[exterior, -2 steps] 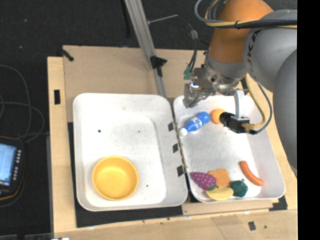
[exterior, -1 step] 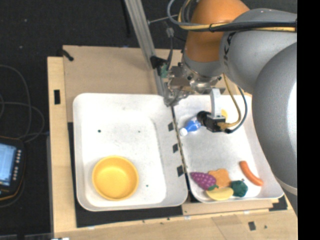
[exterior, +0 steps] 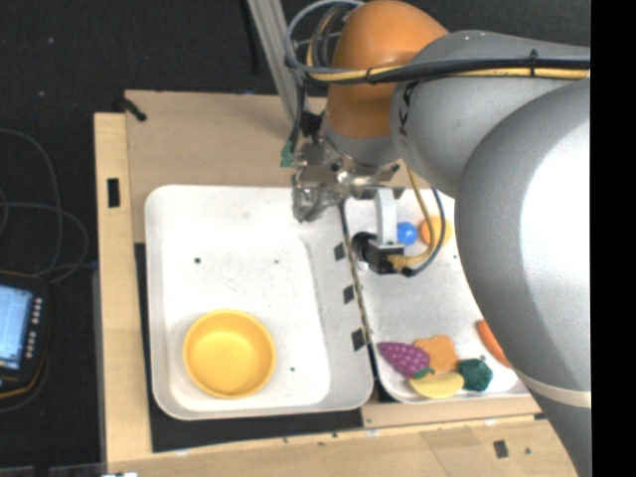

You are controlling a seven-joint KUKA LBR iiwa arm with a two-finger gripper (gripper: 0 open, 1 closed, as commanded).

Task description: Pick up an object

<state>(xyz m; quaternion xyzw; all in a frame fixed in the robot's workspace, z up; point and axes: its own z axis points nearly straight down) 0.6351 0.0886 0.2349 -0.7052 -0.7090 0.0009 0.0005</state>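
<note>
Over the left bin's (exterior: 169,266) far right corner hangs the hand (exterior: 310,203), its finger gap unreadable, nothing visibly held; the nearest object, a yellow bowl (exterior: 229,353), lies toward the bin's near left corner.

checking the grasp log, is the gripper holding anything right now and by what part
Cannot be told: the gripper hangs over the left bin's far right corner, with no object visible at it.
</note>
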